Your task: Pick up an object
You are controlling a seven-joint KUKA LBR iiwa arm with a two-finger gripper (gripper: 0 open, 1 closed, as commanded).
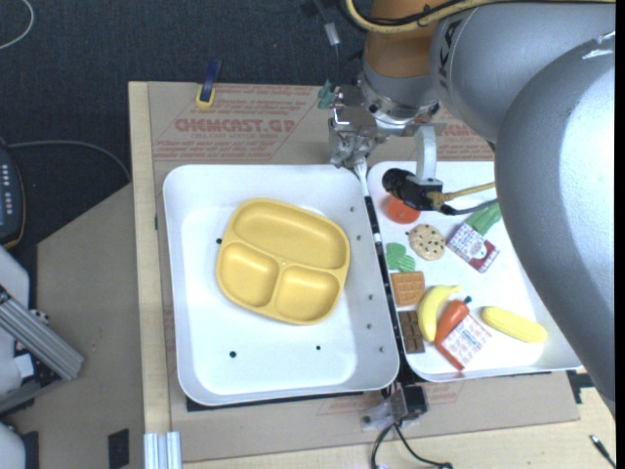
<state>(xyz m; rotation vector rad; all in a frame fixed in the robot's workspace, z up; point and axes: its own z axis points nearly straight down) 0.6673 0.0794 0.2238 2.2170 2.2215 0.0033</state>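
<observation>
Gripper: the gripper [353,156] hangs over the far rims of the two bins, right above the seam where they meet, toward the bench's [254,115] far edge. I cannot tell whether it is open or closed, and nothing is seen in it.
Task's thing: no object is taken yet. The likely candidates lie in the crowded bin [547,364]. The red round piece [398,209] and the cookie [427,241] are nearest the gripper.
Other bin: the plate bin [195,360] holds a yellow divided plate [283,260] near its middle.
Risk, rims: going straight down from here, the gripper would likely meet the bin walls at the seam rather than any object.
Risk, crowding: the cookie, green piece [398,256], tan cracker [407,287], banana [436,307] and brown bar [411,332] lie in a tight row along the seam wall. A grasp there could catch two things or push one against the wall.
Risk, flat things: cookie and cracker lie low on the bin floor, so a closing gripper may slide over them.
Risk, plate: the plate looks wide and smooth, a poor choice for a narrow grip.
Risk, view: the arm [547,115] hides the crowded bin's far corner, so anything there goes unjudged.
</observation>
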